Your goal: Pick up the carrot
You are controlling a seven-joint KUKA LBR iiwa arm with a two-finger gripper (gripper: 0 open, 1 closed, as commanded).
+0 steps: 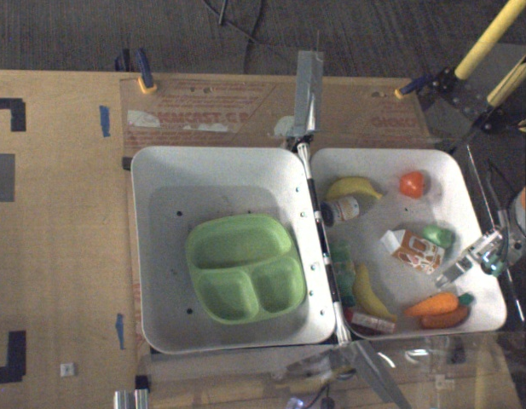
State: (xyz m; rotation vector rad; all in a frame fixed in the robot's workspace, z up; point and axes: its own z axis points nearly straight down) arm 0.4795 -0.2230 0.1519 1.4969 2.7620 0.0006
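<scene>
Camera view: carrot [435, 304] just below-left of gripper [469, 261]; grip state unclear.

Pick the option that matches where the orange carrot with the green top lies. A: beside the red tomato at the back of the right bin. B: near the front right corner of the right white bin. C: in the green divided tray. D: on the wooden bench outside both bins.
B: the orange carrot with the green top lies near the front right corner of the right white bin, far from the green divided tray in the left bin.

Even overhead light, soft shadows, slightly blurry, dim floor at top
</scene>
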